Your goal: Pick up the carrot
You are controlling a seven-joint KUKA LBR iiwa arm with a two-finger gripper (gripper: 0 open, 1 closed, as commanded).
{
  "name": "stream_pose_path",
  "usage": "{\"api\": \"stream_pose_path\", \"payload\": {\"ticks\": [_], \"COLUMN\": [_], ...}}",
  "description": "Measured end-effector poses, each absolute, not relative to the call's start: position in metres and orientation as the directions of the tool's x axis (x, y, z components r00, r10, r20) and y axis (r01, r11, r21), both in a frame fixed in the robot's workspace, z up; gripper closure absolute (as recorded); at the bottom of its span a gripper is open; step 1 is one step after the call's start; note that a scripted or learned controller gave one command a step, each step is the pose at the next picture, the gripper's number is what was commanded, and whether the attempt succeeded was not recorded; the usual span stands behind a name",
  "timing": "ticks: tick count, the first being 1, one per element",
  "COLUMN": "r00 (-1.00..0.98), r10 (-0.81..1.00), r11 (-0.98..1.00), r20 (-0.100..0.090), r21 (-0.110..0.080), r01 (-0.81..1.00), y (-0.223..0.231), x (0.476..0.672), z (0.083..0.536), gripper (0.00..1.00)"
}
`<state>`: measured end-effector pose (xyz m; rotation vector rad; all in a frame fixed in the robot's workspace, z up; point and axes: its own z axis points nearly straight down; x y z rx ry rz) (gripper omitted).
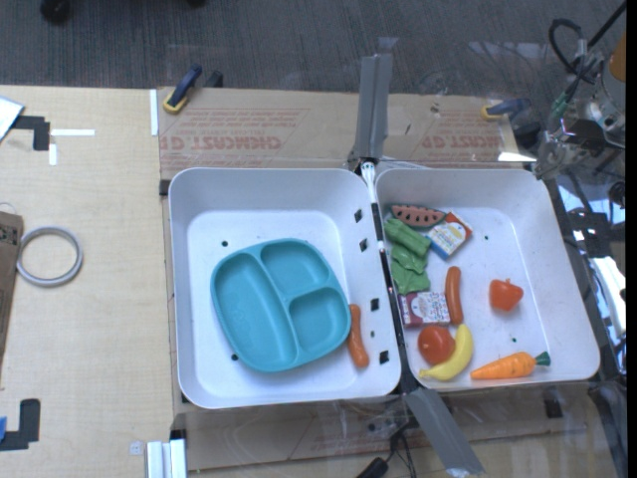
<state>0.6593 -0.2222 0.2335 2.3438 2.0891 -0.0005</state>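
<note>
**Operator:** Where does the carrot sit, and how far along is the pick?

**Inspector:** You will find the carrot (pixel 509 365) lying flat on the floor of the right bin (pixel 528 229), at about five o'clock from that bin's centre, close to the near wall. Its green top points towards three o'clock. The banana (pixel 451 358) lies just beside its tip, at its nine o'clock, with a tomato (pixel 435 343) touching the banana. A red pepper (pixel 506 294) stands at the carrot's twelve o'clock, apart from it.

**Operator:** And the gripper?

**Inspector:** At two o'clock in the view, beyond the right bin's far corner, you see cabling and hardware (pixel 582 98). I cannot tell the jaws' state, nor whether they hold anything; the carrot is plainly not among them.

**Operator:** So nothing is done?

**Inspector:** In my judgement the pick is not begun. The carrot rests untouched. Approach, descent, closing and lift all remain. The left bin (pixel 199 297) holds a blue divided plate (pixel 280 305) and a sausage (pixel 356 336); neither concerns you.
</note>
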Motion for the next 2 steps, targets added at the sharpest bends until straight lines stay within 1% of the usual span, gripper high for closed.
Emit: {"api": "stream_pose_path", "payload": {"ticks": [1, 2], "r00": [0.124, 0.529], "r10": [0.992, 0.849], "r11": [-0.124, -0.529], "r20": [-0.002, -0.002], "r21": [-0.001, 0.000], "r01": [0.992, 0.849], "y": [-0.205, -0.200], "x": [0.659, 0.659], "z": [0.200, 0.242], "gripper": [1.00, 1.00]}}
